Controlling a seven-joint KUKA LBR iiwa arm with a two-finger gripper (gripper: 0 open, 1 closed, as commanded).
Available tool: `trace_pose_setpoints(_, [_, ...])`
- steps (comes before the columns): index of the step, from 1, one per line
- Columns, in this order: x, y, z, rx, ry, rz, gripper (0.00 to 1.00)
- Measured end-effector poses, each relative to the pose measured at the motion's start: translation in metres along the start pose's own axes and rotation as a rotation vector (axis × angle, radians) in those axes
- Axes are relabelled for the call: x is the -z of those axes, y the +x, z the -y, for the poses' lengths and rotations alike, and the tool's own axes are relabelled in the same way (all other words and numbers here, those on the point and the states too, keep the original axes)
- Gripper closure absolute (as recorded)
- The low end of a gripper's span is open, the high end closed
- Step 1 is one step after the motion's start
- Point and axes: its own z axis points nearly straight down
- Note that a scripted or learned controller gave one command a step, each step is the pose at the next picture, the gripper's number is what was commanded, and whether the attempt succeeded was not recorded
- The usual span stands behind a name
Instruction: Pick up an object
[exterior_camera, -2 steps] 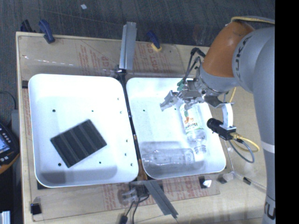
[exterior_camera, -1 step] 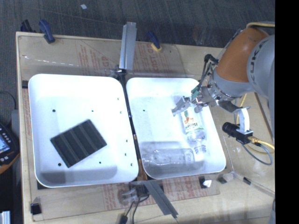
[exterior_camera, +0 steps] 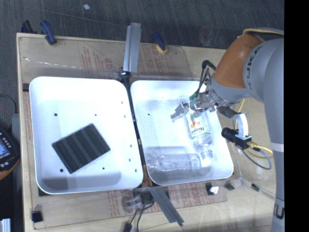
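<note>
Two clear bottles [exterior_camera: 200, 129] lie lower right, light and slick; I'd grab the labelled body, gripper [exterior_camera: 194, 105] spread unclear.

The grey arm with the orange band [exterior_camera: 241, 66] reaches in from the right side and bends downward. Its two-finger metal gripper [exterior_camera: 185, 108] hangs low, pointing to the left.

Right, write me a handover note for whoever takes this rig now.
Gripper: low in the right bin, at the top end of the labelled bottle; no grasp visible.
Things: labelled bottle lies along the right bin's right side; a clear bottle lies along its near wall; a dark ribbed slab lies in the left bin.
Done: nothing lifted.
Left: grasp and lift one object.
</note>
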Motion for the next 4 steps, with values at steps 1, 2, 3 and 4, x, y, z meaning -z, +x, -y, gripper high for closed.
trace_pose_setpoints(1, [0.019,0.028,0.023,0.174,-0.003,0.001,0.0])
trace_pose_setpoints(2, [0.019,0.028,0.023,0.173,-0.003,0.001,0.0])
trace_pose_setpoints(3, [0.007,0.002,0.022,0.015,-0.006,0.004,0.0])
trace_pose_setpoints(4, [0.063,0.029,0.014,-0.045,-0.005,0.003,0.0])
